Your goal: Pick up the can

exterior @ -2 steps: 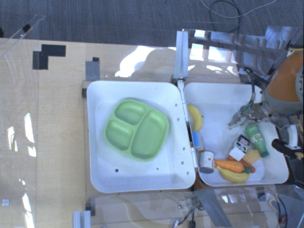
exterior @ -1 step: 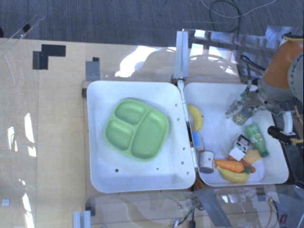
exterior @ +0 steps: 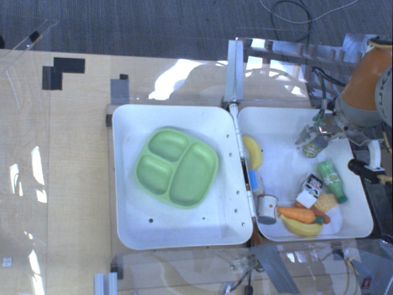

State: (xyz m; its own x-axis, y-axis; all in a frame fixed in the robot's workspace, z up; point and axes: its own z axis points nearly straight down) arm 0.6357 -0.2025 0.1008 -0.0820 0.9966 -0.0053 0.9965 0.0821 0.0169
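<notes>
1. Near edge of the right bin: a banana and a carrot are lying together at about 6 o'clock in that bin, w/ a small carton and a green bottle just past them toward 4 o'clock.
2. The can is sitting at roughly 7 o'clock in the right bin, just beside the divider w/ the left bin. It's lying tipped, long axis running approx 12-to-6 o'clock, pale end facing near edge; hard to be sure at this size.
3. The left bin is holding a green divided plate.
4. Farther back: a second banana at 10 o'clock in the right bin.
5. The hand is hovering at about 1 o'clock in the right bin, well apart from the can. Can't tell how far open it is; something greenish is sitting at its tip, unclear if held.
6. Step, as I'm judging it: approach not yet made. Next move is calling for travel toward 7 o'clock, wrist turned so the hand closes across the can's short width, clear of divider.
</notes>
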